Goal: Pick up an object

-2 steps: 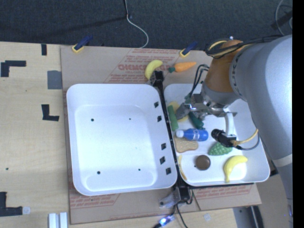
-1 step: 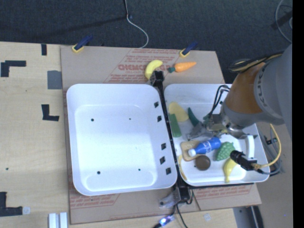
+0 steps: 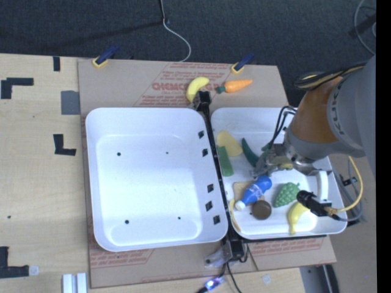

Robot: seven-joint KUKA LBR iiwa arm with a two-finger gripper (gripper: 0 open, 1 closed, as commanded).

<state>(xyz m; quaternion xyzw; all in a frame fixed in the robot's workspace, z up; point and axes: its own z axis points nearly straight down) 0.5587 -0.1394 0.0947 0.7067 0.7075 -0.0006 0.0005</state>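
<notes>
Toys crowded the right bin [image 3: 244, 116]: one blue bottle [image 3: 255, 191], one brown ball [image 3: 262, 210], one knobbly green cluster [image 3: 286, 194] and one yellow banana [image 3: 295, 216] nearest. Gripper [image 3: 267, 162] hung at the bottle's twelve o'clock; I couldn't tell its state. Farther, one smooth banana [image 3: 196, 87] and one carrot [image 3: 237, 85] lay on cardboard [image 3: 165, 84].

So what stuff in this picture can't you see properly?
- Camera view: the gripper is small and dark under the arm's wrist, so whether it grips anything is unclear.
- The back right corner of the right bin is covered by the arm.
- The green leafy thing is partly hidden by the gripper.
- The brown round thing is too small to name.
</notes>
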